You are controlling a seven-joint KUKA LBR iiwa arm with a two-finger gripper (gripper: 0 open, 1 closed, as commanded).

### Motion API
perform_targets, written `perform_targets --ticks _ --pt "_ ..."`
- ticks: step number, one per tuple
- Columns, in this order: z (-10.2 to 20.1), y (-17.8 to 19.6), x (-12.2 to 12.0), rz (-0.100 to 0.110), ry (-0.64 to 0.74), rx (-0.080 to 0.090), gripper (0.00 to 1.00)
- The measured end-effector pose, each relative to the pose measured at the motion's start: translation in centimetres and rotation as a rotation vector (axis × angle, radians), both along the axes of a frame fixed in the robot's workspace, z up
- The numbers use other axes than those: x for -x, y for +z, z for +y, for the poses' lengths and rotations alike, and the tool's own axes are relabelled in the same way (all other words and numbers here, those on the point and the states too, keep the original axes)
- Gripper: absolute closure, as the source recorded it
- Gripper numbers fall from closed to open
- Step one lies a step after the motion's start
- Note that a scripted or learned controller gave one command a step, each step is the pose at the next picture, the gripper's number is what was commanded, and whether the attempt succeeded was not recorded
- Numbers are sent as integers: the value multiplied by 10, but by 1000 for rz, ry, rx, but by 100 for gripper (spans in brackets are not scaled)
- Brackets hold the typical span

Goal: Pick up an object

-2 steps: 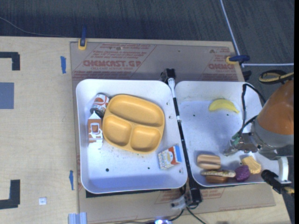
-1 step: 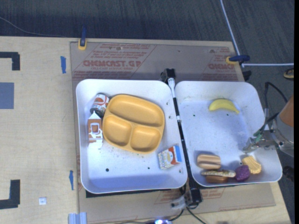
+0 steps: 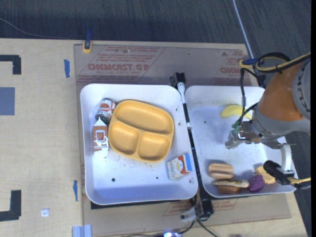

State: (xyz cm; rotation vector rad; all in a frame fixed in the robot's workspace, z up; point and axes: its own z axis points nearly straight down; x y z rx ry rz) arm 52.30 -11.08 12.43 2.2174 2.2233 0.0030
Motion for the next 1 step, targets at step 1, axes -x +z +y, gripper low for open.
perform_targets --ticks 1 --pt "-3 -28 -7 2 -2 0 100"
